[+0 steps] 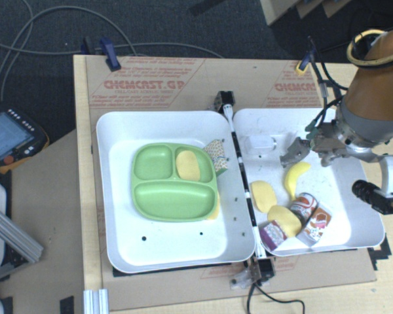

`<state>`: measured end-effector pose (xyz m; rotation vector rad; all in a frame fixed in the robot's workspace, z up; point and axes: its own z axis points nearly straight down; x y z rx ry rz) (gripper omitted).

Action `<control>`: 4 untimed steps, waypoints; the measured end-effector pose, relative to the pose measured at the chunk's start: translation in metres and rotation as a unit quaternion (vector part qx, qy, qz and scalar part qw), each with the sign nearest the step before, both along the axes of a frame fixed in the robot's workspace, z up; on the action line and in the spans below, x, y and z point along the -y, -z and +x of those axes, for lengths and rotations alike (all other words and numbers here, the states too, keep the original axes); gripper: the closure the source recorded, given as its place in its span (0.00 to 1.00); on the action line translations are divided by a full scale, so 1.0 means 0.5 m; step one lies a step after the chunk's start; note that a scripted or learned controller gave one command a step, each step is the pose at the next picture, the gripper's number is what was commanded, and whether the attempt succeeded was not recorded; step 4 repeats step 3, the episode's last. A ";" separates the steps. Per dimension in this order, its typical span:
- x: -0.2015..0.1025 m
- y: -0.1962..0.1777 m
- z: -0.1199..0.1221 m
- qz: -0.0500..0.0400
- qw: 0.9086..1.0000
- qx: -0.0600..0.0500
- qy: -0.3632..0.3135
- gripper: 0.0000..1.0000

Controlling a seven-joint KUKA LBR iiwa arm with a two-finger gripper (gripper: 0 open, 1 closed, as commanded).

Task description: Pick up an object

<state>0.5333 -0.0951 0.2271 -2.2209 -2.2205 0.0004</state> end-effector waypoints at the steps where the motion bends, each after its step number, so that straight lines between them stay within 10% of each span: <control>1: 0.043 0.285 0.029 0.000 1.000 0.001 0.000 0.00; 2: 0.043 0.265 0.029 0.000 1.000 0.001 0.001 1.00; 3: -0.119 0.016 0.040 0.000 1.000 0.001 -0.001 1.00; 4: -0.119 0.016 0.040 0.000 1.000 0.001 -0.001 1.00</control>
